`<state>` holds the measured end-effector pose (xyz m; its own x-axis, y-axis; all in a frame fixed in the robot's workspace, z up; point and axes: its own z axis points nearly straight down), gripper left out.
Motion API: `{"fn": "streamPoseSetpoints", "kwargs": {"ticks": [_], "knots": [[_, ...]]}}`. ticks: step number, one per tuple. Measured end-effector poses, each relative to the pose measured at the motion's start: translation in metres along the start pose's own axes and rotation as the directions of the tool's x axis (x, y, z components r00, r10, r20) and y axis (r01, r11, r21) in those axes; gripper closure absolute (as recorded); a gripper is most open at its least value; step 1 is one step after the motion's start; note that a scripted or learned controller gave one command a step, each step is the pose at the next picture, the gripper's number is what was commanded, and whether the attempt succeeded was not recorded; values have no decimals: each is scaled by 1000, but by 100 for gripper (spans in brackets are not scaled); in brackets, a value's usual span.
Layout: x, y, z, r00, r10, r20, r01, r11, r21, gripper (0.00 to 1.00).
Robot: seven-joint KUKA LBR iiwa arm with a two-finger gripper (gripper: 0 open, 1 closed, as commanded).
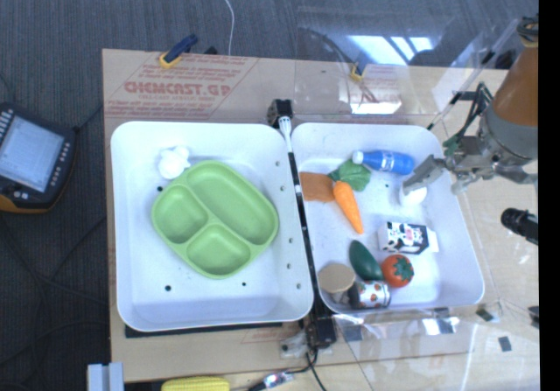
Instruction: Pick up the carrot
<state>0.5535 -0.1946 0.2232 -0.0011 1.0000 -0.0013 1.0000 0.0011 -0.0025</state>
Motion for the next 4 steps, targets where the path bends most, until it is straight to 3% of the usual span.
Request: {"fn": "streamPoseSetpoints", "kwargs": {"ticks": [1, 2, 3, 4], "knots": [[49, 14, 121, 996, -92, -4, 92, 996, 7, 0], [47, 16, 109, 996, -92, 1, 92, 996, 2, 100], [51, 82, 131, 967, -255, 8, 255, 967, -8, 100], [130, 69, 16, 994, -106, 1, 106, 994, -16, 100]]}}
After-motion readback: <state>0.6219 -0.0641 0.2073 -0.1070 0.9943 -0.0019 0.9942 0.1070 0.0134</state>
